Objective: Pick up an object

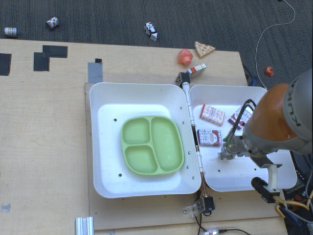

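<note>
Watching my gripper (228,152) low in the right bin (244,180), its grip on anything impossible for me to judge, two small red-and-white packets (212,114) beside it, green divided tray (152,145) filling the left bin (105,131).

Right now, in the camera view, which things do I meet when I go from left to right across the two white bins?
Green divided plate → small red and white packet → gripper → grey arm with orange band.
</note>
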